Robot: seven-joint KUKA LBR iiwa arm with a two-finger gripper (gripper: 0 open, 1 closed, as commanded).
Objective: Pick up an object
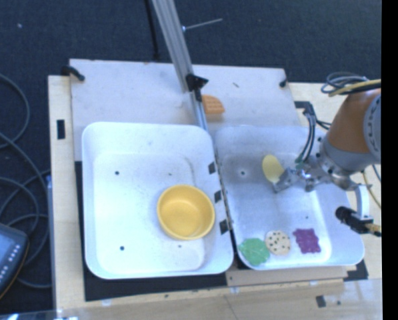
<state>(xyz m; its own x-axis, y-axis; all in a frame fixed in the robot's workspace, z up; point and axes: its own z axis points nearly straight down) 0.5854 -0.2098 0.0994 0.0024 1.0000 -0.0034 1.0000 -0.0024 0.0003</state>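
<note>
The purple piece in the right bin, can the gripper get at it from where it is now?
Probably yes. The purple piece lies flat and apart from the cookie, with bare bin floor between it and the gripper. The bin's near wall could crowd it.

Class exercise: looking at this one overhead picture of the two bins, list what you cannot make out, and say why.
- Gripper, camera view: too small and blurred to tell how its fingers stand.
- Pale yellow object beside it: contact unclear.
- Orange object behind the bins: partly hidden by the metal rail.
- Arm: cut off at the right.
</note>
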